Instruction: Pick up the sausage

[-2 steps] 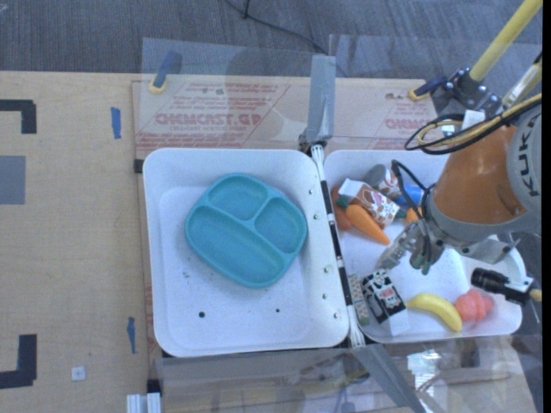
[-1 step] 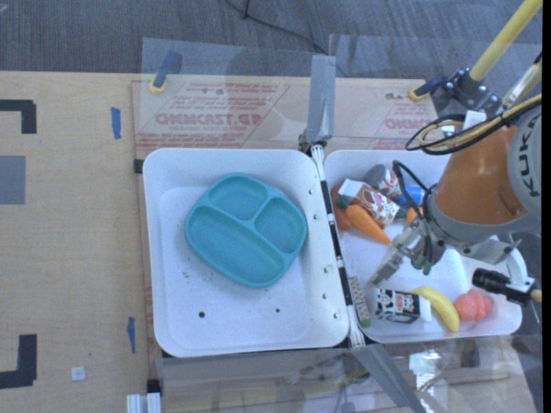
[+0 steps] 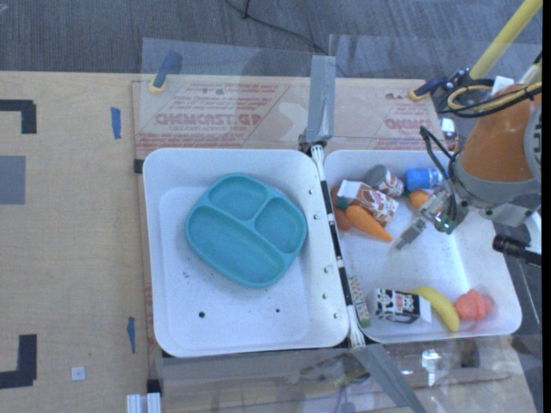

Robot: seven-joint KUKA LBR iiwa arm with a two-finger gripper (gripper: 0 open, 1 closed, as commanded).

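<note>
Probably light, firm and slick: pinch sausage [image 3: 339, 217] across its middle. Cannot tell whether gripper [image 3: 405, 237] is open or closed.

Bright, even overhead light across whole view. Two shallow white plastic bins [image 3: 164, 188] near overexposure, surface texture mostly washed out. Shadows soft and short (faint one under teal three-compartment plastic plate [image 3: 247, 228]). Pale glare on clear plastic sheet [image 3: 215, 106] behind bins, red print still legible. Focus moderate; small items in right bin slightly soft. Dark grey carpet [image 3: 103, 15] along top dimmer, mildly grainy.
</note>
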